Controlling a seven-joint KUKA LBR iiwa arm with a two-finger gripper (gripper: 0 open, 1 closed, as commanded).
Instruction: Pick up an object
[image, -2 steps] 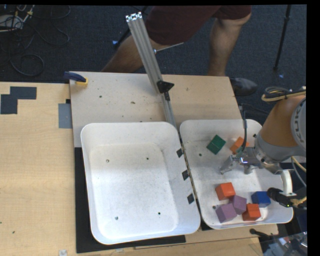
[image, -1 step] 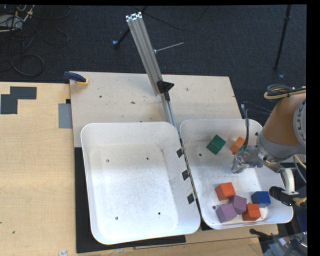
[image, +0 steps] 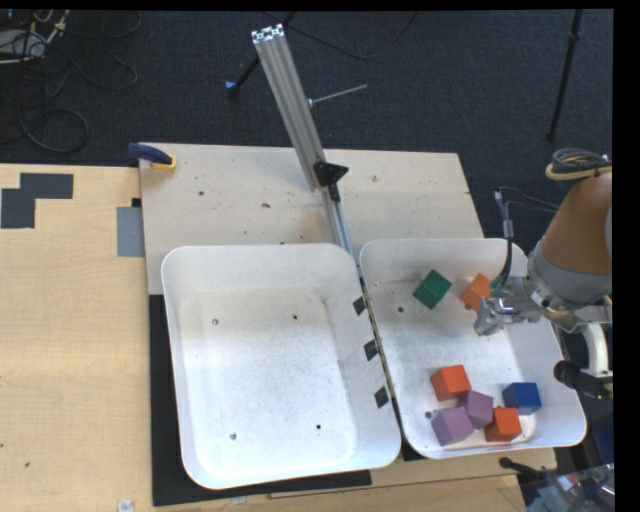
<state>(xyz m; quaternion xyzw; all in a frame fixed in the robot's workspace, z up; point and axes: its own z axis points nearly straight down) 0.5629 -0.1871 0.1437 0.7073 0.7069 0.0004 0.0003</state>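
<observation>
Camera view, left to right: a small green cube (image: 432, 289) lies left of the gripper (image: 490, 316), and a small orange block (image: 475, 291) sits just above-left, touching or nearly so. How far the gripper is open cannot be told, and nothing shows in its hold. Judged as the approach step; next comes closing on the orange block and lifting. No writing is legible.

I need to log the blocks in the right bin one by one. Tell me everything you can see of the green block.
The green block is a small cube-like piece, dark green and matte, solid-looking, its material unclear. It lies on the floor of the right bin, in the far half, turned so its corners point diamond-wise. It stands alone, touching nothing but the bin floor; an orange block lies to its right, apart from it.
</observation>
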